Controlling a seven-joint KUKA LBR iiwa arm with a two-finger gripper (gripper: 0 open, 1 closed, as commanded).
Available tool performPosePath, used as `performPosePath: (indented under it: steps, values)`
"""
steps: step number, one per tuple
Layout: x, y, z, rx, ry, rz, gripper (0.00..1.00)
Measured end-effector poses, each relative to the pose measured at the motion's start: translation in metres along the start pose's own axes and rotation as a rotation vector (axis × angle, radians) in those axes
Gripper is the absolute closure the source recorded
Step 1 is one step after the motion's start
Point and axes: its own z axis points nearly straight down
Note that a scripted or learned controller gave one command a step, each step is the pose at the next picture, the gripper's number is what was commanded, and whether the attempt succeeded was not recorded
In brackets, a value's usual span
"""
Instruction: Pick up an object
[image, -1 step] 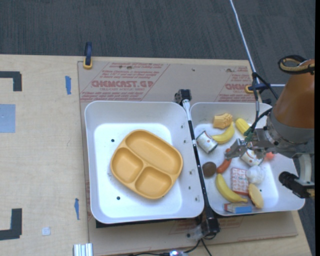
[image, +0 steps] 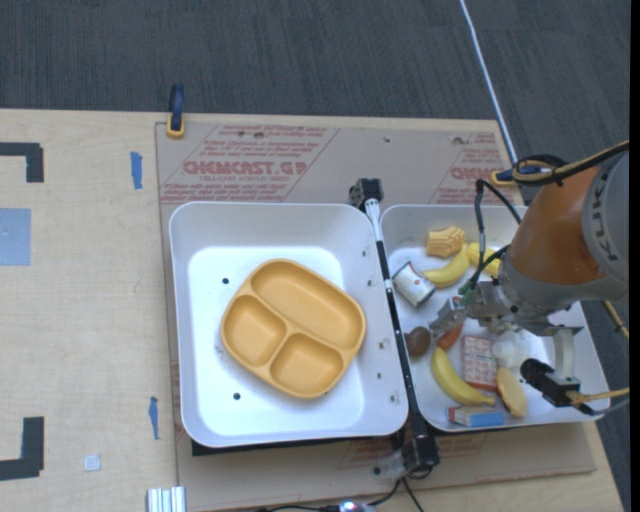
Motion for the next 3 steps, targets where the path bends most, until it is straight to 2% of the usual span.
performPosePath:
  steps: [1,2,3]
  values:
    - [0.008,-0.007,0.005,-0.013,-0.014,0.007,0.0]
    - [0.013,-0.007,-0.002,-0.01,-0.005,0.005,1.0]
    - [0.066,-0.052,-0.09,-0.001,0.003,-0.004,1.0]
